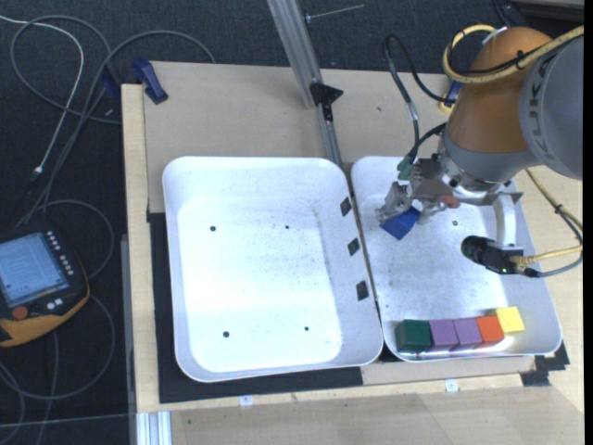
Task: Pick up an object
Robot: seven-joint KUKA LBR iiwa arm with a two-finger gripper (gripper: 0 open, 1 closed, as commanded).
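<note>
Trouble, if it comes, starts at the gripper (405, 209), which hangs low over the upper left part of the right bin (547, 313), right on top of a blue block (398, 224). The block pokes out from under it at a tilt, one corner aimed toward the bin wall. From where I stand I cannot tell whether the gripper is clamped on the block, merely touching it, or apart around it. That is the worry. If the hold is only on a corner or an edge, I'd expect the block to twist and drop when the arm (500, 91) lifts. With no hold at all, the arm comes up with nothing. The block also sits near the wall beside the left bin (185, 184), so a stray push could jam it there, where it's harder to grasp. Further out, along the near edge of the right bin, lie a green block (414, 334), two purple blocks (445, 332), an orange block (489, 327) and a yellow block (510, 320), well apart from the gripper and probably safe.
</note>
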